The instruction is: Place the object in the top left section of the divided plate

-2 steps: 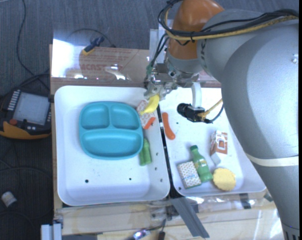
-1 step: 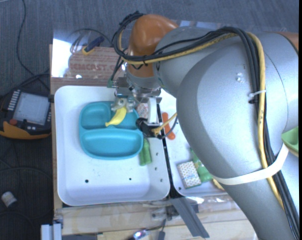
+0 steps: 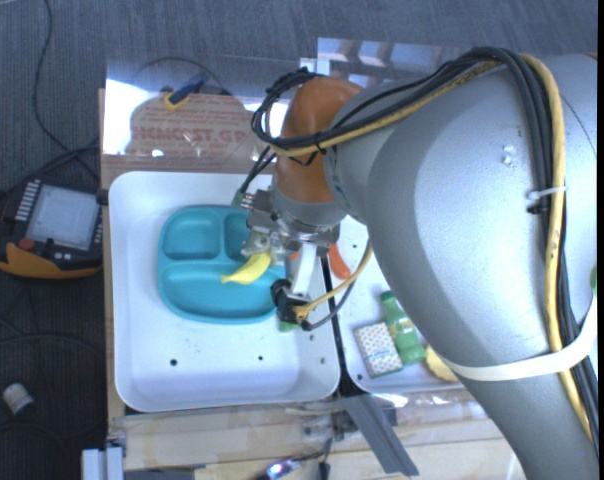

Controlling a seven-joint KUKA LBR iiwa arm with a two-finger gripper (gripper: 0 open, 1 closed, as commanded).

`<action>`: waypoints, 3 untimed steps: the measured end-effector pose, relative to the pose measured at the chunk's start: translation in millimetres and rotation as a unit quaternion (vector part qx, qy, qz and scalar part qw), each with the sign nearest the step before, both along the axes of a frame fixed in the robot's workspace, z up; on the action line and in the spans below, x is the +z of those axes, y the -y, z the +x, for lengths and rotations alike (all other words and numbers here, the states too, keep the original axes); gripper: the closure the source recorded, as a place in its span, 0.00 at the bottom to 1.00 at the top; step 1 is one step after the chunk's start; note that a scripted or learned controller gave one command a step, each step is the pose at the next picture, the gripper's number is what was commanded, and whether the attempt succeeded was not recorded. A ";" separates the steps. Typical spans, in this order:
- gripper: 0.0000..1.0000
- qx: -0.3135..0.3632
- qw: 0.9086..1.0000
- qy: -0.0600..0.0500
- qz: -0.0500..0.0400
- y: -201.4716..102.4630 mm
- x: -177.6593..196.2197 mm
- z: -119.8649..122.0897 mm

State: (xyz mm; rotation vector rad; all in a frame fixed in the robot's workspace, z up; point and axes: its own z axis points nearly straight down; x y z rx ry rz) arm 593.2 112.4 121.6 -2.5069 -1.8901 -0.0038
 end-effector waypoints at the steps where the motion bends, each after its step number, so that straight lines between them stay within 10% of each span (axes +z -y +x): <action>1: 1.00 -0.036 0.999 0.024 0.004 -1.0 -10.1 -53.0; 2: 1.00 -0.143 0.990 0.008 -0.002 -62.0 -5.5 -71.0; 3: 1.00 -0.110 0.994 -0.003 -0.005 -20.1 69.0 17.5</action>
